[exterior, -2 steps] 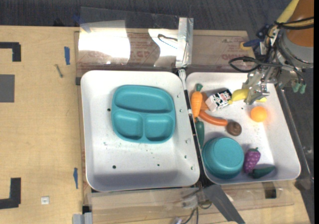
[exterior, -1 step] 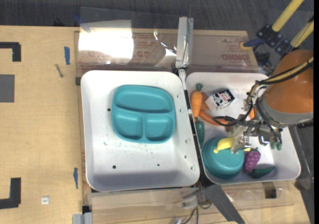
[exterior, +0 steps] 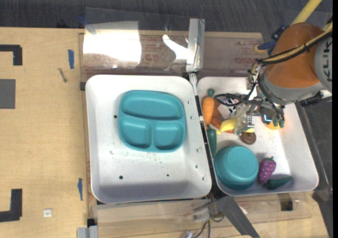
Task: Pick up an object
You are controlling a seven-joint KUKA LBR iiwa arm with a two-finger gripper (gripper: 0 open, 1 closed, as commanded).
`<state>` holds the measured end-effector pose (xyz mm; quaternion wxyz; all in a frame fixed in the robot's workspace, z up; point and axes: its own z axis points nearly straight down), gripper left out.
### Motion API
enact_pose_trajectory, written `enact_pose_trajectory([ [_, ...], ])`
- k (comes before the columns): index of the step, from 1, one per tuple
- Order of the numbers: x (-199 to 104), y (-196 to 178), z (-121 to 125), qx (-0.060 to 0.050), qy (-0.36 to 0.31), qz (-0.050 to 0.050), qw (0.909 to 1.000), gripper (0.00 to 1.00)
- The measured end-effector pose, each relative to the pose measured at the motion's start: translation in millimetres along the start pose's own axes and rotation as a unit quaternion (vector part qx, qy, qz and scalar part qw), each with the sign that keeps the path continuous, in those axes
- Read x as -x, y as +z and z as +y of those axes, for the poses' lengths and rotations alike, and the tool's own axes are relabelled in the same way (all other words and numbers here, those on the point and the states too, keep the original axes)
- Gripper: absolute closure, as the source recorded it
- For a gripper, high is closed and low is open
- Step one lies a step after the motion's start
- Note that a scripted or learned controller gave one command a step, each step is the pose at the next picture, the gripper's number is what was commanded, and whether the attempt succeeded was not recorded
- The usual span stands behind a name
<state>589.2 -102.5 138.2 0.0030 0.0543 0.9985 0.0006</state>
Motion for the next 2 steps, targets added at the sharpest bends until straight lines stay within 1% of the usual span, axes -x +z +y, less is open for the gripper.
enact_pose_trajectory([
  [1,56,-91,-1,-0.001,-0.039,-0.005,0.9992,1.00],
  [2,-53,-47,12,0.000,0.054,0.002,0.9985,1.00],
])
